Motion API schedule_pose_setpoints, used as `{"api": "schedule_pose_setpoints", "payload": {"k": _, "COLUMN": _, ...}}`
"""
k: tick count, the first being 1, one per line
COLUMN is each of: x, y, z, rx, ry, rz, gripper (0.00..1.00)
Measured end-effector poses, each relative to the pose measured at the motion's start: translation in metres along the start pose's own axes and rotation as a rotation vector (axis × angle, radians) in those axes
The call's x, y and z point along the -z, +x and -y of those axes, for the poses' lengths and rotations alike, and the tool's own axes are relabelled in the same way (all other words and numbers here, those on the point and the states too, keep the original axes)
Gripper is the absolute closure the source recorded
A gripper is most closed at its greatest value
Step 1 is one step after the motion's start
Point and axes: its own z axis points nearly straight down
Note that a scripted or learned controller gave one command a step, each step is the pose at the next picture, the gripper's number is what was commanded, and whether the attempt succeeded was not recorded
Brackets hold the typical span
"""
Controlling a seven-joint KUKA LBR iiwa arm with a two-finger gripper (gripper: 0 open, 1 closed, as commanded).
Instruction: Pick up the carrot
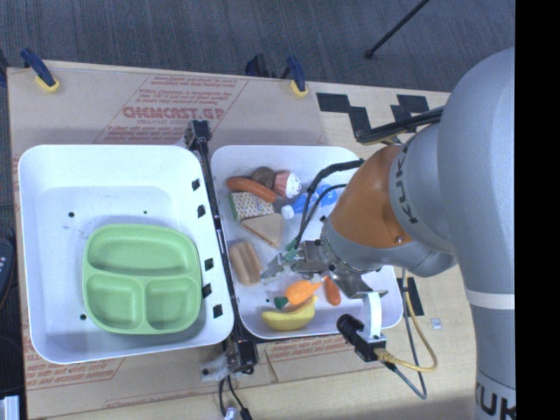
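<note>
0 lift so far: carrot [303,292] lying in right bin [385,309] just above banana [289,319], jaws [308,268] low over it, spread not discernible; grasp and raise outstanding.

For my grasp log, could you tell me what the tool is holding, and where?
Cannot be told: the tool sits right over the carrot, hiding any hold.

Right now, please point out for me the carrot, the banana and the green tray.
carrot [302,292]: camera view, middle of its orange body.
banana [287,319]: camera view, middle of the yellow curve.
green tray [140,250]: camera view, floor of its large compartment.
</note>
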Motion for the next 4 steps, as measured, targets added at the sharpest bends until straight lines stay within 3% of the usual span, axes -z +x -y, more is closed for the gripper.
{"api": "schedule_pose_setpoints", "payload": {"k": 1, "x": -0.026, "y": -0.023, "z": -0.001, "rx": 0.289, "ry": 0.003, "rz": -0.002, "gripper": 0.00}}
{"api": "schedule_pose_setpoints", "payload": {"k": 2, "x": -0.016, "y": -0.023, "z": -0.001, "rx": 0.292, "ry": 0.004, "rz": -0.003, "gripper": 1.00}}
{"api": "schedule_pose_setpoints", "payload": {"k": 4, "x": 0.004, "y": -0.022, "z": -0.002, "rx": 0.300, "ry": 0.005, "rz": -0.005, "gripper": 1.00}}
